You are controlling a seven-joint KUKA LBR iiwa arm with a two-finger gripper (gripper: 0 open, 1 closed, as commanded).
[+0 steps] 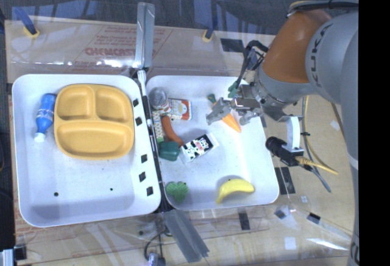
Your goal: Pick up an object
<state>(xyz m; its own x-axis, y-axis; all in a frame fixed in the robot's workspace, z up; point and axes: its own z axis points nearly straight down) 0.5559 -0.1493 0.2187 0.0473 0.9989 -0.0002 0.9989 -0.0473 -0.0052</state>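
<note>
My gripper (230, 115) hangs over the upper right part of the right bin (256, 189), open, with its grey fingers (214, 115) spread apart. An orange carrot-like wedge (232, 123) lies between and just below them; I cannot tell whether they touch it. Further left in the same bin are a black-and-white cow-patterned box (198, 147), a long orange piece (170, 129), a dark green piece (169, 151), a snack packet (178, 109) and a grey round item (158, 98). A yellow banana (235, 188) and a green leafy toy (177, 190) rest near the front edge.
The left bin (79, 201) holds a yellow divided plate (94, 120) and a blue bottle (44, 114) at its left wall. A metal divider post (145, 33) stands between the bins at the back. The arm's orange band (292, 45) looms over the right bin's far right corner.
</note>
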